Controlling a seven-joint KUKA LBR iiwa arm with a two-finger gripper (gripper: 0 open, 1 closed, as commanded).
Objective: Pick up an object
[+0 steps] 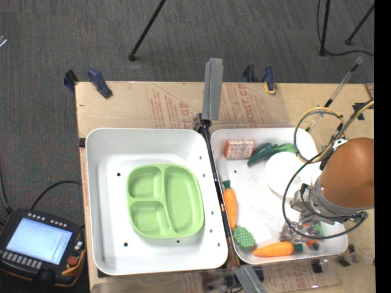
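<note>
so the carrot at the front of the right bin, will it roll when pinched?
Probably. The carrot looks round and tapered, so it may roll or pivot toward its tip. It looks like smooth plastic, likely light and stiff, maybe slippery. The bin wall close beside it may limit rolling.

The arm point(345, 176) hides the end effector point(303, 227) and part of the white plate point(284, 170).

Left bin point(98, 163) holds a divided tray point(165, 200) at its centre. Right bin point(244, 258): carton point(239, 148) and pepper point(269, 152) at the far side, plate point(282, 171) right of them, one carrot point(230, 205) along the left wall, another carrot point(275, 248) at the near wall.
</note>
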